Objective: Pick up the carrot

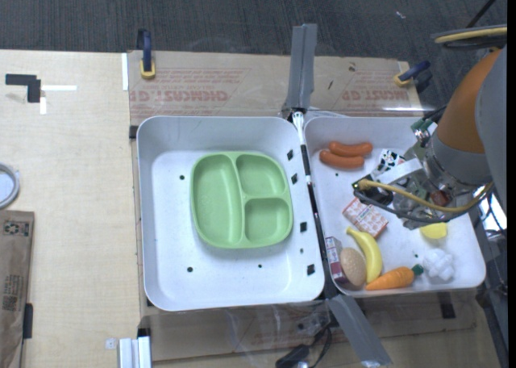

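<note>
Fig.: table w/ two white bins side by side. Left bin (153, 221) holds a green divided tray (242, 198), lying flat near its centre. Right bin (476, 269) holds the loose items. Carrot (390, 279) lies along the bin's front edge, orange w/ green tip pointing toward the right; not lifted. Banana (368, 250) sits just behind it, touching or nearly so; a tan egg-like item (351, 263) just left of the banana. White fluffy item (439, 264) just right of the carrot's tip. Two sausages (345, 154) at the back-left corner; a red-white packet (365, 216) mid-bin. Arm (476, 128) enters from the right edge; tool (395, 195) hangs over mid-bin, well behind the carrot. Cannot tell its state: cables and housing obscure it.
</note>
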`<state>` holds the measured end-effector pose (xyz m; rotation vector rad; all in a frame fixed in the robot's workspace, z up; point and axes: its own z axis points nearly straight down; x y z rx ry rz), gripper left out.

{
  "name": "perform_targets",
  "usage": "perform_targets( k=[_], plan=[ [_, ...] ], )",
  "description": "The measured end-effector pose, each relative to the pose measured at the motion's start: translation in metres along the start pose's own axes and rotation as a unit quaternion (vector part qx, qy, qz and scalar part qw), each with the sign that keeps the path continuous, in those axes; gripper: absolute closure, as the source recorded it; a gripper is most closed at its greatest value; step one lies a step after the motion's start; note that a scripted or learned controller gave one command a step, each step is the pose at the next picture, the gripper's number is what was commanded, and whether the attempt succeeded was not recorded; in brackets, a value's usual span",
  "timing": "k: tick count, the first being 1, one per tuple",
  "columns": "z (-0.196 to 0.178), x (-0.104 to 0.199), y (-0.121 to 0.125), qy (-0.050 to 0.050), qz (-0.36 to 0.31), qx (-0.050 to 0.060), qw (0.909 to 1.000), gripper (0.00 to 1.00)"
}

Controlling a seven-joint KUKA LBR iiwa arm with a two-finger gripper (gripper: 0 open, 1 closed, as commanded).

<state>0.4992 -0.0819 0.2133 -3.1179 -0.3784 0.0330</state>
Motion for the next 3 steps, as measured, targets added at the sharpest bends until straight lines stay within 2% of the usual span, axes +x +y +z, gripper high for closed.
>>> perform_targets(
  k=[3],
  plan=[
    [-0.023, 0.000, 0.001, -0.008, -0.006, 0.001, 1.0000, 1.00]
  ],
)
